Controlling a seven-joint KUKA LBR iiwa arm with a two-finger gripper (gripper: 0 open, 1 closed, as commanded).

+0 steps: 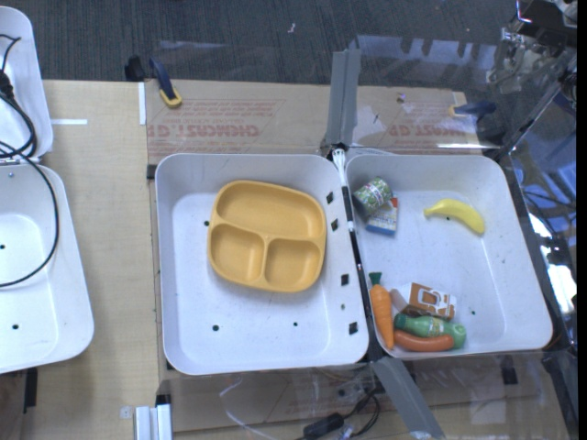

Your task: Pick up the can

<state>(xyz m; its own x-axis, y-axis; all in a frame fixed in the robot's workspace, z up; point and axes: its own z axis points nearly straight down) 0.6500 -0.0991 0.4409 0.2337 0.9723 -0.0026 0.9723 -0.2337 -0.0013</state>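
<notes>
The can [371,192], small and crumpled with a green and white label, lies in the back left corner of the right bin [500,273]. It rests against a blue and red carton [385,218], close to the divider wall between the two bins. Nothing is touching or covering the can from above.
A yellow banana [455,214] lies at the right bin's back right. A carrot [381,314], a green bottle [431,325], an orange sausage [424,342] and a brown box [431,299] crowd its front left. The left bin [183,319] holds a yellow divided plate [267,235]. Metal hardware [541,16] sits beyond the back right corner.
</notes>
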